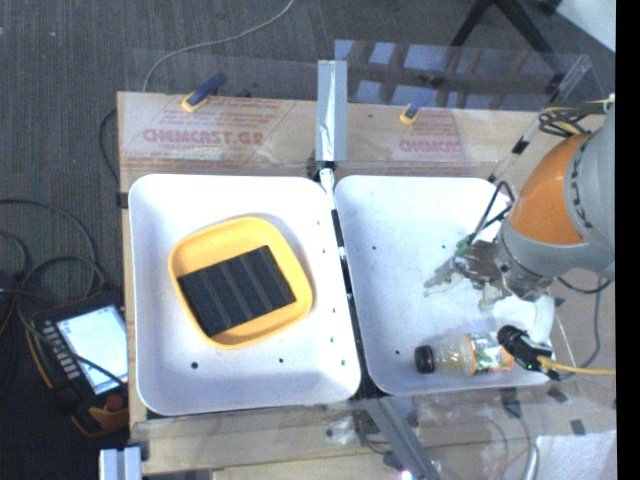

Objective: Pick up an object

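Gripper (470, 273): we can't tell if it is spread or pinched.
Bottle (462, 355): lying flat in the right bin (400, 228), just below the gripper.
Our tip: drop straight over its middle, then squeeze.
Yellow dish (240, 281): left bin (170, 193).

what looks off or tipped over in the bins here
The small bottle lies on its side near the front edge of the right bin, cap pointing left. The yellow dish in the left bin sits slightly askew.
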Motion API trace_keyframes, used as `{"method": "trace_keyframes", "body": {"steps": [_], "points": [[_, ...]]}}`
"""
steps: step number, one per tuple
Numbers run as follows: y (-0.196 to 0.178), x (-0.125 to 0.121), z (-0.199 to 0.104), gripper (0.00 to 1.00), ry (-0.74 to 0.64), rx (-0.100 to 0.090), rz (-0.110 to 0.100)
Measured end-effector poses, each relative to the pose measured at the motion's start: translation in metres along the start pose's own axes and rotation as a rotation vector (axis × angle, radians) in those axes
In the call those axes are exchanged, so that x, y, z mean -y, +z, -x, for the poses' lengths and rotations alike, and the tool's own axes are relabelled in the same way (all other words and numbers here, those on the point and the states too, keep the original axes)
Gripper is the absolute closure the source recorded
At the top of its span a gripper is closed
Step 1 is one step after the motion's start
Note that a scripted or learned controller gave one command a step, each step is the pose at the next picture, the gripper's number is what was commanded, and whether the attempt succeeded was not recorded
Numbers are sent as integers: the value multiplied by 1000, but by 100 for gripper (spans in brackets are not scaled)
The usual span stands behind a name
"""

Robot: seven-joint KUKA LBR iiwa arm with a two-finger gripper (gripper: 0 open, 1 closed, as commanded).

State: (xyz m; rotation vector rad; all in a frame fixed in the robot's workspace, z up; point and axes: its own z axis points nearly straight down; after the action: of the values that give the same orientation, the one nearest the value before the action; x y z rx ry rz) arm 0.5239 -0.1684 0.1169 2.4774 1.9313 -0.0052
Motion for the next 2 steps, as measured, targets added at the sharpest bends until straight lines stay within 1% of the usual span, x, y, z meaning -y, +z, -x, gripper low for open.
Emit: {"method": "trace_keyframes", "body": {"steps": [1, 2], "points": [[-114, 15, 8, 0, -679, 1, 5], [25, 37, -4, 0, -897, 4, 17]]}}
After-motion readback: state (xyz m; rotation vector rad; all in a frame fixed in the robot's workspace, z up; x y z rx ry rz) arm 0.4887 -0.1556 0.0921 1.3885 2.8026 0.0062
